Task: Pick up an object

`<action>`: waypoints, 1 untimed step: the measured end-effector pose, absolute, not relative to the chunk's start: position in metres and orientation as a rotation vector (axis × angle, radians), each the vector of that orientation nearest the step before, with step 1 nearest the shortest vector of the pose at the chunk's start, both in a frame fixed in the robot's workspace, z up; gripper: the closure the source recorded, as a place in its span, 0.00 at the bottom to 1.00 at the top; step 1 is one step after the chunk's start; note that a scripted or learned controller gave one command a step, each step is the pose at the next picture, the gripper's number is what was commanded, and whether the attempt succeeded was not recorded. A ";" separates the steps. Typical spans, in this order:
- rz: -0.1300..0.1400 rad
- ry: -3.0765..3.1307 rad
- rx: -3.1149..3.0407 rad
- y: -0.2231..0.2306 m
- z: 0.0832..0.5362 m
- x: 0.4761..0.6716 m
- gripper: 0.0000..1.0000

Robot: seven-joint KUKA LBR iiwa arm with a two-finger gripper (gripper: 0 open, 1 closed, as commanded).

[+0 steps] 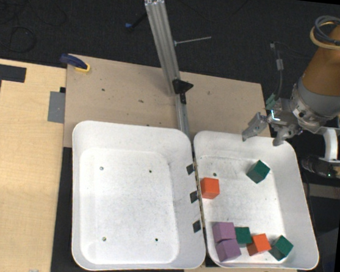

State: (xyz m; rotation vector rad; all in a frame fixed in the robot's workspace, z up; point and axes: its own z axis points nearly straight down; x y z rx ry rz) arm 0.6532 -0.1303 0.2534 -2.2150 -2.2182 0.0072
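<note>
My gripper [267, 134] hangs over the far edge of the right bin [301, 197], its two fingers spread open with nothing between them. A green block [258, 171] lies just below it in the bin's upper part. An orange block [210, 188] rests near the bin's left wall. At the near end sit a purple block [226, 241], a small green block [243, 235], an orange block [259, 244] and another green block [281, 247], close together.
The left bin [88, 147] lies beside the right one, with black clips [193, 196] along the shared wall. A slanted aluminium bar [165, 52] rises behind the bins. The wooden bench [125, 96] extends to the back and left.
</note>
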 end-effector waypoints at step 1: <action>0.004 -2.224 -2.215 -0.130 0.256 0.654 0.00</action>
